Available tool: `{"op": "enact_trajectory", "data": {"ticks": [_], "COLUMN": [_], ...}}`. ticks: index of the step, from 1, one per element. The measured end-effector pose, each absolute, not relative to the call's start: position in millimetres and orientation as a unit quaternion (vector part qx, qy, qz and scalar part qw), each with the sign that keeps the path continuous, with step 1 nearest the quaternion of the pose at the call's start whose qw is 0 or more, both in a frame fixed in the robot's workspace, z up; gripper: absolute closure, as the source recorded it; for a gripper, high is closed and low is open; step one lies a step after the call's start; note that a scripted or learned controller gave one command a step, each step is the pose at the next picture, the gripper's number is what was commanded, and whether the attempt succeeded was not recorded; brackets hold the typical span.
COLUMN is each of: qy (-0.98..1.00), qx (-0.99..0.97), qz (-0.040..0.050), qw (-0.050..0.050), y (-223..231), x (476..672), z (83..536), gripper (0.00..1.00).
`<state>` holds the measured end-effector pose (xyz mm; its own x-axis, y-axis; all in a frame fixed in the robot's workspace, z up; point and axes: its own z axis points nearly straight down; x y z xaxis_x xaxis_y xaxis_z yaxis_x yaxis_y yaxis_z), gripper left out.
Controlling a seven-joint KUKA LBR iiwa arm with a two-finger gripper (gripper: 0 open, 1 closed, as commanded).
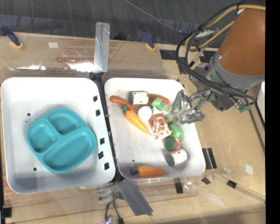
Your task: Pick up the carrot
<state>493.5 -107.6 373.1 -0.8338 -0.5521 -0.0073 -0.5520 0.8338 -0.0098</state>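
Pincer (183,110) hanging low over the far-right part of the right bin (192,164), among clutter. Spread or pressed together: cannot tell, tip lost in glare and tangled metal. Nothing seen gripped.

Just beside it, toward the view's left: a patterned box (159,126). Just below it: a green ball (176,131). Past the box, further left: a white egg (144,112), touching or nearly touching the carrot (137,121), which lies slanted, well short of the pincer. Well below the pincer, along the near wall: a second carrot (149,171), apart from the rest.

Likely trouble:
- Closing here probably catches box or ball, not carrot.
- Sweeping left across the pile could shove box and egg into the carrot and roll it.
- Tapered, smooth shape; liable to slip out if pinched near the thin end.
- Two carrots; unclear which is meant.

Hard to make out: reddish pieces behind the egg, partly covered; box's underside; arm cut off at the view's right.
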Motion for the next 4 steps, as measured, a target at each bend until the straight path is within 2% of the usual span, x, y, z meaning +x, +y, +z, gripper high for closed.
{"op": "enact_trajectory", "data": {"ticks": [1,2,3,4], "qy": [0.963,0.94,0.939,0.889], "qx": [-0.271,-0.342,-0.344,-0.458], "qz": [-0.0024,0.0019,-0.0012,-0.0014], "qw": [0.003,-0.002,0.001,0.002], "y": [-132.5,-162.0,-161.3,-162.4], "x": [540.6,496.7,498.9,551.1], "z": [448.4,316.4,330.4,347.1], "gripper": [1.0,1.0,1.0,1.0]}}
